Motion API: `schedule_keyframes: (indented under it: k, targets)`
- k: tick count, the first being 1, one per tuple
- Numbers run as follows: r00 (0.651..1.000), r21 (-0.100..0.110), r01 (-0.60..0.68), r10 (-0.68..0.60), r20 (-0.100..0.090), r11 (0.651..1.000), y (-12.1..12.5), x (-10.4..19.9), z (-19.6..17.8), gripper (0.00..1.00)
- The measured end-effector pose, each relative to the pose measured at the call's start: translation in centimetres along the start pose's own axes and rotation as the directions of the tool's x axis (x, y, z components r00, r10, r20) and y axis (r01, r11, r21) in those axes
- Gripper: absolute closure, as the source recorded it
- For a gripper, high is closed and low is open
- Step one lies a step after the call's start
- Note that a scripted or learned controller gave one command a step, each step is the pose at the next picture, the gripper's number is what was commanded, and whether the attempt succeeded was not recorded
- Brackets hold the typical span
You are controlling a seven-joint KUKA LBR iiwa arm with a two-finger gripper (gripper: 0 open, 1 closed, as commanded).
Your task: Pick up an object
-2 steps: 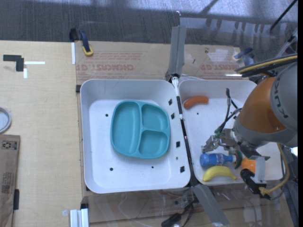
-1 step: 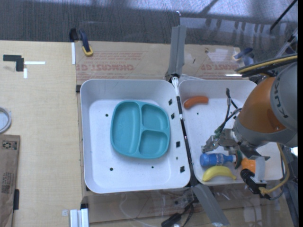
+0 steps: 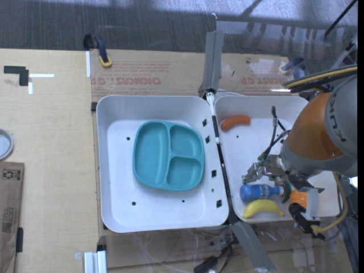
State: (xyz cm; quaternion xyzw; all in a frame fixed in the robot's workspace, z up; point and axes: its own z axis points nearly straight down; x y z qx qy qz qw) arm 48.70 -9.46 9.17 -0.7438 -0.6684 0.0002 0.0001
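Blue bottle (image 3: 259, 192) is seen lying just below the gripper (image 3: 257, 175), with a yellow banana (image 3: 263, 209) beyond it. Whether anything is gripped cannot be told.

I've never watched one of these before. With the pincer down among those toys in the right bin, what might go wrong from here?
1. The pincer sits just above the blue bottle, which lies against the banana; it may nudge both and grab neither.
2. Both lie near the right bin's front wall, so a push could jam them there.
3. The hot dog lies far off, so it is likely ignored.
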Motion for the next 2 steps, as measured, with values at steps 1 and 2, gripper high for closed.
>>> schedule_keyframes:
  k: [1,2]
  targets:
    - [1.000,0.000,0.000,0.000,0.000,1.000,0.00,0.00,0.00,0.00]
    - [1.000,0.000,0.000,0.000,0.000,1.000,0.00,0.00,0.00,0.00]
